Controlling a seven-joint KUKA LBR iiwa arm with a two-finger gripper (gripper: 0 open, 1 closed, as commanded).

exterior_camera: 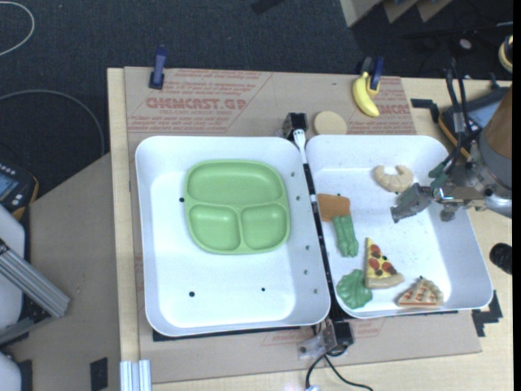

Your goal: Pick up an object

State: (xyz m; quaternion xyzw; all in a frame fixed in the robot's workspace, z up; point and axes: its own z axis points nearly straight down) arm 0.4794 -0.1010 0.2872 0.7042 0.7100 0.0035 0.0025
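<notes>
Biggest first: the brown board (244, 96) under everything, clamped at the back by a blue clip (158, 68) on the left and another (374, 70) on the right, presumably so nothing slides; printed on it in red, "CHEMCAST. G.P" reads clearly, with smaller lines below too fine to make out, and a partial repeat near the right clip.

On it, the two white bins side by side; the left bin (163, 251) carries a green divided plate (238, 206) lying flat, nothing in its compartments; the right bin (464, 259) holds the loose toy food, spread out with gaps between pieces, which looks meant to give the fingers room.

The arm reaches in from the right, and the gripper (411, 204) hangs over the middle of the right bin, pointing left; whether its fingers are apart or together, I cannot tell from here, and nothing shows between them.

Candidates for the pick: the pale croissant (393, 177) just above the gripper tip is nearest; the orange block (333, 206) and green vegetable (346, 236) sit near the left wall; lower down, a pizza slice (379, 265) touching a green leafy piece (352, 288), and a second slice (420, 292) by the front rim.

Outside the bins, a banana (365, 96) and a tan disc (330, 123) rest on the board, likely out of play.
</notes>
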